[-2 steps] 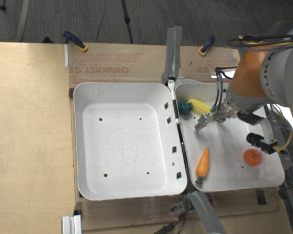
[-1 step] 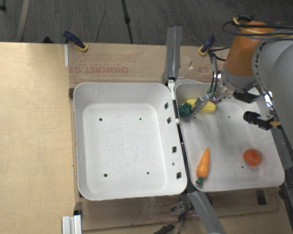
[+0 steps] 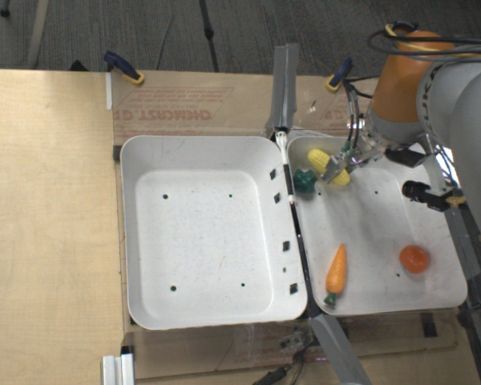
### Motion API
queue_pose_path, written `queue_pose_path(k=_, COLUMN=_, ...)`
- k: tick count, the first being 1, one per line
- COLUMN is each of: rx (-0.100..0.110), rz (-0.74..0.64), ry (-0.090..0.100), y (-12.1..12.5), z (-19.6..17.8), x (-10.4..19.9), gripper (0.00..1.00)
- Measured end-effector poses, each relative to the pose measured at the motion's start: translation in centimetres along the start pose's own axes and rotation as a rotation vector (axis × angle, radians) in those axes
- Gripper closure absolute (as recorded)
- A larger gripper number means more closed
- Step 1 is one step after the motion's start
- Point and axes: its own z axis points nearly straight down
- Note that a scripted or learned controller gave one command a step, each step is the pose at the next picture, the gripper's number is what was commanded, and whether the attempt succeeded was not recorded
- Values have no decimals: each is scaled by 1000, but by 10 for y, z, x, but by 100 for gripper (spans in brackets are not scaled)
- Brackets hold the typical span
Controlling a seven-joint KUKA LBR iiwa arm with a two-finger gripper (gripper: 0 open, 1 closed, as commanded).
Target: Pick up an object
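The yellow corn cob [image 3: 318, 160] lies in the far left corner of the right bin [image 3: 385, 305], with a dark green lump [image 3: 305, 182] just beside it against the wall and a second yellow piece [image 3: 341, 179] close on its other side. The gripper [image 3: 341, 167] sits low over these yellow pieces, tangled with thin cables, so whether the claw is spread, pressed together or pinching anything cannot be told, nor whether it touches them. The grey arm [image 3: 458, 95] with its orange band [image 3: 402, 87] is cut off at the right edge and hides the bin's far right corner. Nearer, a carrot [image 3: 336, 269] and an orange ball [image 3: 414, 258] lie well apart on the bin floor. The left bin [image 3: 131, 215] adjoins it. Both rest on brown cardboard [image 3: 184, 107] held by two clamps [image 3: 124, 68], beside a pale wooden bench [image 3: 48, 215]; grey carpet [image 3: 144, 14] and stand legs lie beyond.
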Motion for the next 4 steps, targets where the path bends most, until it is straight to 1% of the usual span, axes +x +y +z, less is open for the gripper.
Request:
queue_pose_path(k=1, rx=-4, rz=-252, ry=3, y=-80, z=10, x=44, gripper=100)
queue_pose_path(k=2, rx=-3, rz=-103, ry=2, y=-12, z=-90, x=73, gripper=100)
queue_pose_path(k=3, rx=-3, rz=-255, ry=2, y=-120, z=-90, x=84, gripper=100)
queue_pose_path(k=4, rx=-4, rz=-584, ry=2, y=-150, z=11, x=34, gripper=100)
